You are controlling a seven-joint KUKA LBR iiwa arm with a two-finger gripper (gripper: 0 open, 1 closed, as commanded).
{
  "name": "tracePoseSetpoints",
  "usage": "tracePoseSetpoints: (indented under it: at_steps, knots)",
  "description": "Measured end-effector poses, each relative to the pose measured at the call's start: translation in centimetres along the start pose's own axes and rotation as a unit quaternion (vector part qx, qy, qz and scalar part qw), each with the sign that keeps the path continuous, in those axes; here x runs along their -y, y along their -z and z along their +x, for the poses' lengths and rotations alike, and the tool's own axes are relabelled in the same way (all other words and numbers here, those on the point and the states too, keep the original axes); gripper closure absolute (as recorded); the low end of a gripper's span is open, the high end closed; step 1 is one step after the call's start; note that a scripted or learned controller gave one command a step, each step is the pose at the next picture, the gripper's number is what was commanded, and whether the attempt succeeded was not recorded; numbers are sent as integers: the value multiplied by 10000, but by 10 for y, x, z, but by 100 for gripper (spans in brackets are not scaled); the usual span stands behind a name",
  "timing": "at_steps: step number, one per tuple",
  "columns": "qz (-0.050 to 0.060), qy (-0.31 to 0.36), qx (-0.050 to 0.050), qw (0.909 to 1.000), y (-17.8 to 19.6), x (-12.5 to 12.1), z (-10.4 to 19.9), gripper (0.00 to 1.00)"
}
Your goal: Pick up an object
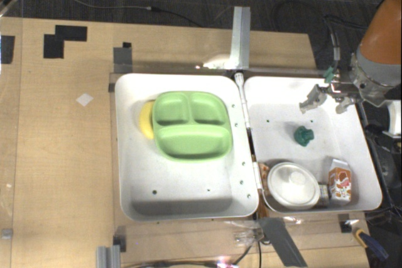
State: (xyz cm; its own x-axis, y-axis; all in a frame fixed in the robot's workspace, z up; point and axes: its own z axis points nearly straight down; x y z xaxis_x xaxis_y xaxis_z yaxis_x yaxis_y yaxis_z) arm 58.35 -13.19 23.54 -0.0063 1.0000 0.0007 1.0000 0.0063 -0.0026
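Observation:
In the right bin (276, 97) a small dark green object (304, 135) lies near the middle. A round white bowl (293, 185) sits at the bin's front, and a small orange and white carton (340, 180) stands to its right. My gripper (326, 101) hangs over the back right part of this bin, fingers spread open with nothing between them. It is up and to the right of the green object. The left bin (135, 185) holds a green divided plate (190, 124) with a yellow object (146, 120) partly hidden under its left edge.
A metal post (241, 34) rises behind the seam between the two bins. The arm's orange band (384, 28) and grey wrist enter from the right. A cable (94, 4) runs across the dark floor behind the wooden bench.

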Motion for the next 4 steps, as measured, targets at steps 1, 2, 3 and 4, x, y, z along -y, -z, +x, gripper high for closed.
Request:
tracePoseSetpoints:
  at_steps: [1, 2, 3, 4]
  knots:
    - [7, -1526, -1, 9883, -106, -41, 9, 0]
    - [-46, -984, -1, 9951, -149, -7, -6, 0]
    - [-50, -981, 8, 9952, -140, -8, -7, 100]
    - [-4, -1047, -1, 9945, -52, -28, 72, 100]
